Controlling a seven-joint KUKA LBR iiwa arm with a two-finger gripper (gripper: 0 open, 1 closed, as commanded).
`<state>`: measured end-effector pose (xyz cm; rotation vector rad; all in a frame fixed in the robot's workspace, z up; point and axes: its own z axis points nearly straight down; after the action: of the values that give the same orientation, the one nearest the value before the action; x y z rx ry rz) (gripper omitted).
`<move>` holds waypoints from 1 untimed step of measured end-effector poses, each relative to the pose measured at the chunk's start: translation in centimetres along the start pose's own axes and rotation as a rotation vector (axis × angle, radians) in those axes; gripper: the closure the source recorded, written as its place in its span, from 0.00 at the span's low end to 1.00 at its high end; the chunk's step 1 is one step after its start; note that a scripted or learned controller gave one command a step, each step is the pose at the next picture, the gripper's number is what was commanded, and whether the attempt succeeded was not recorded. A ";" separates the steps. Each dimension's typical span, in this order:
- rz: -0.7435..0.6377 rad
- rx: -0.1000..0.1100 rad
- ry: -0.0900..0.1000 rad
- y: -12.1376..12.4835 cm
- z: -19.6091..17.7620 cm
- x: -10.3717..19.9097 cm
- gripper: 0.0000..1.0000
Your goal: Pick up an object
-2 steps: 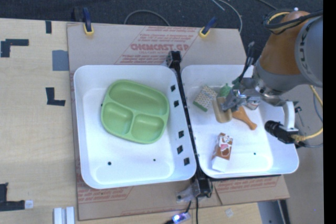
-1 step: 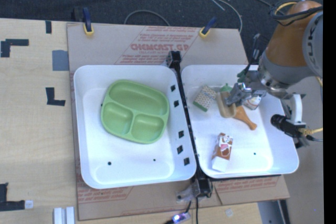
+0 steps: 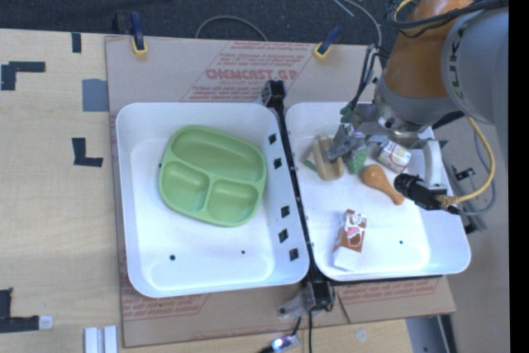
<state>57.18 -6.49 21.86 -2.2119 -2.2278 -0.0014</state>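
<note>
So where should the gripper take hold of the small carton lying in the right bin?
Probably across the carton's two long sides, near the middle, coming straight down. It lies flat and apart from the other things, with bare bin floor on both sides for the fingers.

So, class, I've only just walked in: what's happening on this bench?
A grey robot arm reaches in from the right, its gripper low over a cluster of small items in the right bin. An orange drumstick-shaped toy and a small carton lie nearby. The left bin holds a green divided plate. Nothing is visibly lifted yet.
</note>
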 end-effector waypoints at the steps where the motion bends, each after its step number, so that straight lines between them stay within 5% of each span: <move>1: 0.001 0.002 -0.001 -1.0 0.5 5.1 1.00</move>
<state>56.10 -1.35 21.36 -2.2127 -2.2256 0.0020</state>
